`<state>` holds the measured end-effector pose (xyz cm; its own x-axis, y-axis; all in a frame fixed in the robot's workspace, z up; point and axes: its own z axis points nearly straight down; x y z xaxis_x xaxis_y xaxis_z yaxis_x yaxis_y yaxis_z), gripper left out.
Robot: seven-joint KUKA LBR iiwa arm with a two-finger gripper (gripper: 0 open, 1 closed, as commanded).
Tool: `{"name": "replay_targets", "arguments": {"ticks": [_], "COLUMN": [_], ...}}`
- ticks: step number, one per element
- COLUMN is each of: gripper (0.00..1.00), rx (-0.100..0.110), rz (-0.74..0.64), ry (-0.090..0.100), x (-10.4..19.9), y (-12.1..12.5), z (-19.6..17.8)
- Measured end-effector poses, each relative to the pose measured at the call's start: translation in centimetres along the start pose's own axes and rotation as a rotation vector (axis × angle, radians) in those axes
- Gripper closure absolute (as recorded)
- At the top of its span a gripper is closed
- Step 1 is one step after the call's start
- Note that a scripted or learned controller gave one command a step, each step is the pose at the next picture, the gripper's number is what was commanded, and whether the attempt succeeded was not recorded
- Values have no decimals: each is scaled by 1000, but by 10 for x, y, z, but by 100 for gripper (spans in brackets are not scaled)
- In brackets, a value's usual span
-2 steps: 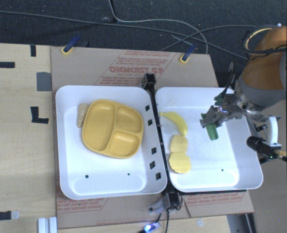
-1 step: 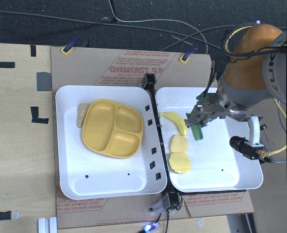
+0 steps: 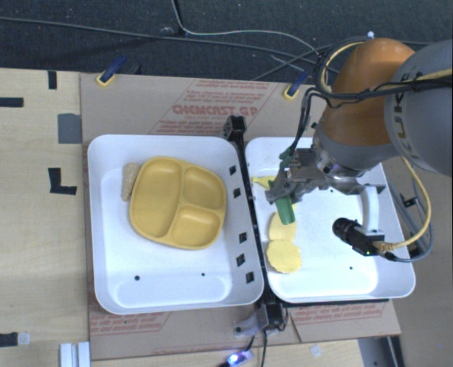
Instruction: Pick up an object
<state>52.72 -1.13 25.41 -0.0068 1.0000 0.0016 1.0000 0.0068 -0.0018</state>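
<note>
Arm: big grey arm with the orange band sits highest, so it's closest to the lens; it comes in from the right and hangs over the right bin
Gripper: the gripper is low over the left part of the right bin, close to the divider side; honestly can't tell if it's clamped or loose, the wrist blocks too much
Green piece: small dark green piece pokes out right below the gripper, tilted a bit, touching it or nearly so; can't say if it's actually being held
Upper disc: pale yellow round disc lies flat just under the green piece, which overlaps its top edge
Lower disc: second yellow disc, a bit brighter, sits right next to the first one on the near side
Yellow scrap: little yellow bit peeks out just left of the gripper, by the bin wall
Black plug: black stubby part with a yellow cable hangs off the arm over the right half of that bin
Left bin: the left bin has a yellow divided plate with three sections, upright, in its middle
Tan thing: flat tan piece tucked under the plate's left edge, only partly visible
Underneath: both bins sit side by side, touching, on a cardboard sheet on the wooden bench
Back: dark floor with black cables behind the bench
</note>
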Motion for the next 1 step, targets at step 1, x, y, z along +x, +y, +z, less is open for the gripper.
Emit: {"name": "replay_targets", "arguments": {"ticks": [1], "gripper": [100], "rx": [1], "rz": [0], "ry": [-1], "x": [62], "y": [7], "z": [13]}}
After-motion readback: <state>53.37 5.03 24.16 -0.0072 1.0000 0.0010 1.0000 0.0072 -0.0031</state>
